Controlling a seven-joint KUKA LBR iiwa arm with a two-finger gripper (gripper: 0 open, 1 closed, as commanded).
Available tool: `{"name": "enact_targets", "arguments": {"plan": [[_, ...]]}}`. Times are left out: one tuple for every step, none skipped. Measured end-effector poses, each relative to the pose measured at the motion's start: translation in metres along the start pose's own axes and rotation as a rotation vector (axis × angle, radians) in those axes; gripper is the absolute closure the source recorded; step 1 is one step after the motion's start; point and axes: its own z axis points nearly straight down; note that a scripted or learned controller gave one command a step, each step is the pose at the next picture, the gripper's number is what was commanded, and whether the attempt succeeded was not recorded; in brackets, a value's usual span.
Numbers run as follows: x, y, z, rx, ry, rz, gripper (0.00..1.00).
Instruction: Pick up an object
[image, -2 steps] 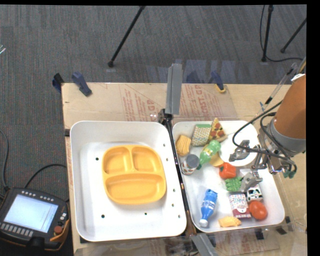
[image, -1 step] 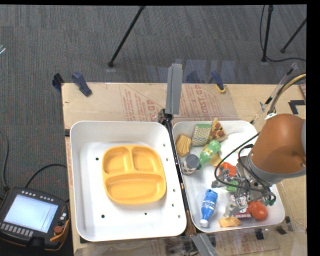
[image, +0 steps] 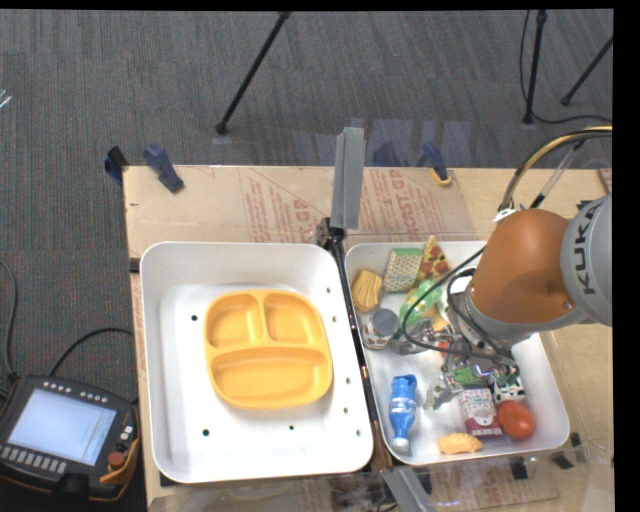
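Two bins are set side by side on a bench (image: 240, 205). In the left bin (image: 165, 300) a divided plate (image: 268, 348) is laid near the middle. The right bin (image: 553, 400) is crowded: a bottle (image: 402, 408) is laid near its left wall, toward the front, and a tomato (image: 516, 420) is placed in the front right corner, with a small carton (image: 478, 410) just left of it. A pizza slice (image: 433, 260) is found at the back. The arm (image: 530, 270) is extended over the right bin from the right. A handheld control pad (image: 65, 435) is placed left of the bench, toward the front.
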Motion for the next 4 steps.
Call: {"name": "enact_targets", "arguments": {"plan": [[0.046,0.032,-0.001,0.002,-0.002,-0.044,0.00],[-0.019,-0.057,-0.023,0.006,-0.009,-0.085,0.00],[0.034,0.011,0.000,-0.001,0.001,-0.175,0.00],[-0.003,0.028,-0.001,0.001,-0.002,0.047,0.00]]}}
